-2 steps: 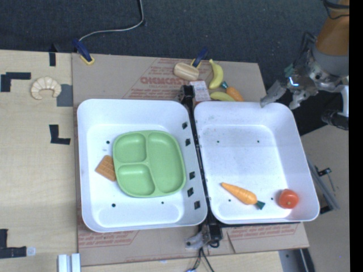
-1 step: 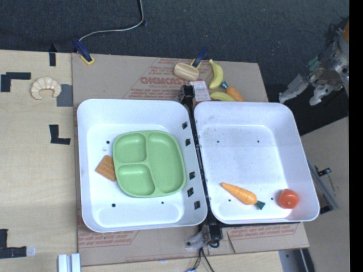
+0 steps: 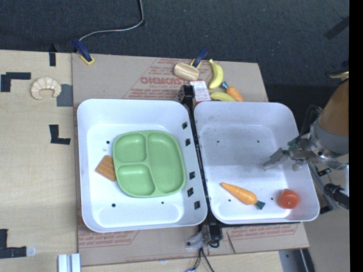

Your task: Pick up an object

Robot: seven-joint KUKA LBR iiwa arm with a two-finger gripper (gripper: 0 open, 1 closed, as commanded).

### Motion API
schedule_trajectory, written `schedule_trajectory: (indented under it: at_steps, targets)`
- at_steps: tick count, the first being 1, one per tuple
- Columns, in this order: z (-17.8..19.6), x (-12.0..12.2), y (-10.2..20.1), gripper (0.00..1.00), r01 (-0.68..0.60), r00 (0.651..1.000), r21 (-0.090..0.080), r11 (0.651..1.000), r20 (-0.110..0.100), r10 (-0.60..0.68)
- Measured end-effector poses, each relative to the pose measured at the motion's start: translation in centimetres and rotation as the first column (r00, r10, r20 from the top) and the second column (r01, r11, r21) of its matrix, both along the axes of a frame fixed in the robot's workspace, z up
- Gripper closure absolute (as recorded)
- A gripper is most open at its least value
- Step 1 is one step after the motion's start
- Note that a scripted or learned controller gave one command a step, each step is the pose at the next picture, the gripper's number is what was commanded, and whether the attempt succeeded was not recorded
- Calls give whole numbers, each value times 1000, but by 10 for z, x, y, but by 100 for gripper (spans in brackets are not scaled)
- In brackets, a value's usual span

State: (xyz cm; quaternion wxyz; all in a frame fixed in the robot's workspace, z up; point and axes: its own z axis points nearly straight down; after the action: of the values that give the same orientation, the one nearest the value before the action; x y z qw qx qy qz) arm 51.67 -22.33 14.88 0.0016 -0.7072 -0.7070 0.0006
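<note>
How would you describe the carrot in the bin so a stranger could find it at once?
Look in the right-hand white bin, along its near edge. The carrot lies there, long, orange, with a green stub. Its neighbour, the tomato, is round and red.

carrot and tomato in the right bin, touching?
Apart. The camera view shows bare white bin floor between the carrot, including its green stem end, and the tomato near the front of the right bin.

- Even, fairly bright overhead light; no hard shadows.
- The two white bins (image 3: 91, 152) look slightly washed out, with soft grey shading along their inner walls.
- Picture is soft and low in detail throughout.
- The far dark floor (image 3: 227, 16) looks grainy.
</note>
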Motion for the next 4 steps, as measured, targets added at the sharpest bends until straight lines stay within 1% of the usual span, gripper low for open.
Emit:
schedule_trajectory:
  at_steps: [1, 2, 3, 4]
  targets:
    - [-62, 40, 74, 0, -2, 1000, -1, 1000, 6, 2]
    - [-22, -7, -1, 0, 1, 1000, -3, 1000, 2, -1]
    - [-13, 9, 94, 0, -2, 1000, 0, 1000, 2, 2]
    - [-44, -34, 126, 0, 0, 1000, 0, 1000, 0, 0]
